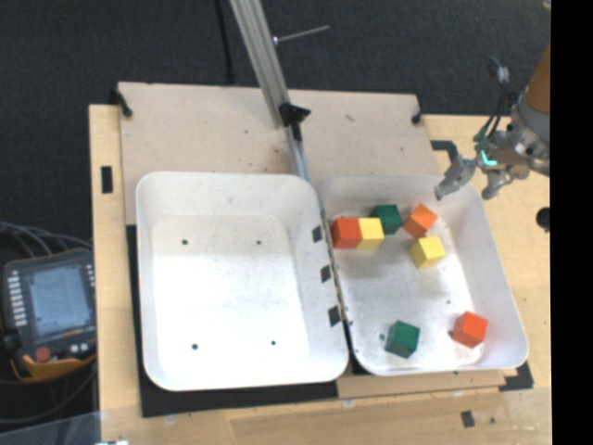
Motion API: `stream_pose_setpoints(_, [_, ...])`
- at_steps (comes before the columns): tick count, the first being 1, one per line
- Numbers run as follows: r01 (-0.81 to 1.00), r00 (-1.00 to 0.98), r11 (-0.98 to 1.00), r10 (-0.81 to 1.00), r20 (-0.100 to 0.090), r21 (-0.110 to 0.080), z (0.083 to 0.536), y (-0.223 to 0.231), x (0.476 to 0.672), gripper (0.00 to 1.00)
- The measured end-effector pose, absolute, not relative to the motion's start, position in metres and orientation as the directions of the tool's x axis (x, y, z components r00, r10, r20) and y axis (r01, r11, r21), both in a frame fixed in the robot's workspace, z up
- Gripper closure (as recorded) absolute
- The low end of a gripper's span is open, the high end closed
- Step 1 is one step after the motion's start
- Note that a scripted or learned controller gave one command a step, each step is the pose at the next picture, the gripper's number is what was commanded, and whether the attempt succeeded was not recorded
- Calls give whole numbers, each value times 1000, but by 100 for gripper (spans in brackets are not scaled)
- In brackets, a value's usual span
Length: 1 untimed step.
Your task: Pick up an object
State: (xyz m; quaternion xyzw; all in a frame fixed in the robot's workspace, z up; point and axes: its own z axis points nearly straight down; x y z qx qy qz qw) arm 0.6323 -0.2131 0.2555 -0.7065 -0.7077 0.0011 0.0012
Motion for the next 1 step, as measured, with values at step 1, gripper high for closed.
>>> stream_pose_setpoints(1, [1000,-5,5,1000,-3,0,258,-213,633,0])
